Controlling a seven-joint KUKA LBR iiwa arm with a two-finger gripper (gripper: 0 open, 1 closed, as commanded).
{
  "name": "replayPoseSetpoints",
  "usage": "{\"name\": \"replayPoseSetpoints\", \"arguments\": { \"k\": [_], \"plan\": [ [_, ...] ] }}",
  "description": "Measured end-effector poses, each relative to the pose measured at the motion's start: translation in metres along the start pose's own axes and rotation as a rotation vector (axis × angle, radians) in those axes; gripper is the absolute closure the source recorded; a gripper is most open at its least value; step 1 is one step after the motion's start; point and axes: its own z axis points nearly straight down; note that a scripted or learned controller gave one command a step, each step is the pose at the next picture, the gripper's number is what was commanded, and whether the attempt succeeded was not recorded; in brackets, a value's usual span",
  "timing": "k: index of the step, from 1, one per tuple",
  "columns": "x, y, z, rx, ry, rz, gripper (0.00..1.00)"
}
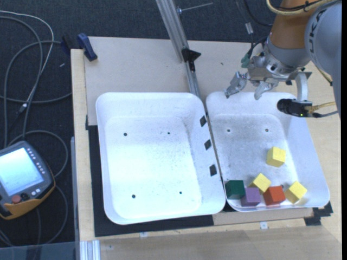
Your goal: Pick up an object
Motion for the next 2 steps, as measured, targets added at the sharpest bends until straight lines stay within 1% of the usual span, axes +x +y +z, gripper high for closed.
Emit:
{"name": "replayPoseSetpoints", "arguments": {
  "k": [1,2],
  "plan": [
    [-0.062,0.012,0.079,0.007,-0.001,0.007,0.0],
    [-0.118,-0.032,0.112,0.005,0.0,0.008,0.0]
  ]
}}
